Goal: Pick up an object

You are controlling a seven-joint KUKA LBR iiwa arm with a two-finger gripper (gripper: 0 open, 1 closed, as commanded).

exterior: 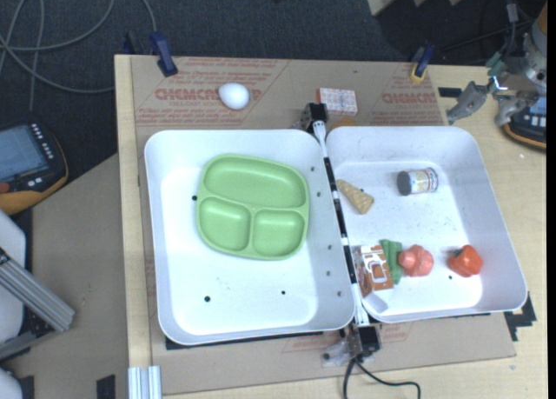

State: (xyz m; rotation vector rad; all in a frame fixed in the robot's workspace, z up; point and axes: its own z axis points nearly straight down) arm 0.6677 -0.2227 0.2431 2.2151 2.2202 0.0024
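Note:
The right bin (486, 215) holds several small objects. A little jar (417, 182) lies on its side near the back, and a tan cone-shaped piece (354, 196) rests by the bin's left wall. Along the front sit an orange-and-white packet (375, 270), a green item (392, 254), a red strawberry-like toy (416, 261) and an orange-red toy (466, 260). My gripper (491, 93) is at the view's upper right, beyond the right bin's back corner and well above and away from all these objects.
The left bin (174, 241) holds a green divided plate (254, 206). Behind the bins on the cardboard lie a white egg (233, 95) and a small checkered cube (338, 100). Blue clamps (162, 52) (421, 61) grip the board's back edge.

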